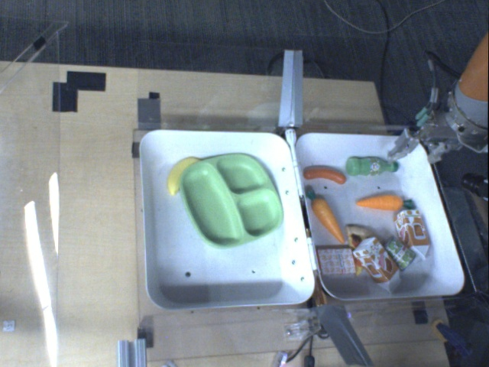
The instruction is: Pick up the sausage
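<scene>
The sausage (pixel 325 175), a short reddish-brown link, lies near the far left corner of the right bin (pixel 451 277). A small green bottle (pixel 371 165) lies just to its right. My gripper (pixel 419 147) hovers over the bin's far right corner, to the right of the bottle and well away from the sausage. Its fingers look spread, and nothing sits between them. The orange band of the arm (pixel 477 79) shows at the upper right.
The right bin also holds two carrots (pixel 380 202) (pixel 327 219) and several snack packets (pixel 374 260) toward the front. In the left bin (pixel 160 281) a green divided plate (pixel 231 197) rests partly over a yellow banana (pixel 179 176). A metal divider (pixel 291 90) stands between the bins.
</scene>
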`<state>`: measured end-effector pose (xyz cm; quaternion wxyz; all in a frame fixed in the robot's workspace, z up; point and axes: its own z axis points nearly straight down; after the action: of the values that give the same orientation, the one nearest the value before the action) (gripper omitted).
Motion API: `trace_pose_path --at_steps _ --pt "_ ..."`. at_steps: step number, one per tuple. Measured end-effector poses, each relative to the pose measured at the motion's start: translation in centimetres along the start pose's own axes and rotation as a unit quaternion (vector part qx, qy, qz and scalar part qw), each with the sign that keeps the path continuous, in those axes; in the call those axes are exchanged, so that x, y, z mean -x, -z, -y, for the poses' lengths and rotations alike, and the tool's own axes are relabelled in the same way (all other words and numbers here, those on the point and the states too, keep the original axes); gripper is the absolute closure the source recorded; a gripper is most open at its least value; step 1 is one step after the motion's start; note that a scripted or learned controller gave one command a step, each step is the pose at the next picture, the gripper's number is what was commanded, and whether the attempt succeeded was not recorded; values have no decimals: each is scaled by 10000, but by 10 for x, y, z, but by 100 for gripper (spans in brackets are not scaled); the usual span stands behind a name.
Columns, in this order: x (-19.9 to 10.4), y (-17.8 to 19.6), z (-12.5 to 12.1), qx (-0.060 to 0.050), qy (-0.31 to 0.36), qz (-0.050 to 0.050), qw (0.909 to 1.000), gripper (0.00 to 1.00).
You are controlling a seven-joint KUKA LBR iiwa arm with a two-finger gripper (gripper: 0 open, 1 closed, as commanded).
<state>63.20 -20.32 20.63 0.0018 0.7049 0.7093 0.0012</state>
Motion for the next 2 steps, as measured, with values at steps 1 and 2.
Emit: trace_pose_path --at_steps 1,2 --pt "-92 -106 -36 35 -182 6 9998 0" --pt "-120 -118 -11 24 339 -1 9994 0"
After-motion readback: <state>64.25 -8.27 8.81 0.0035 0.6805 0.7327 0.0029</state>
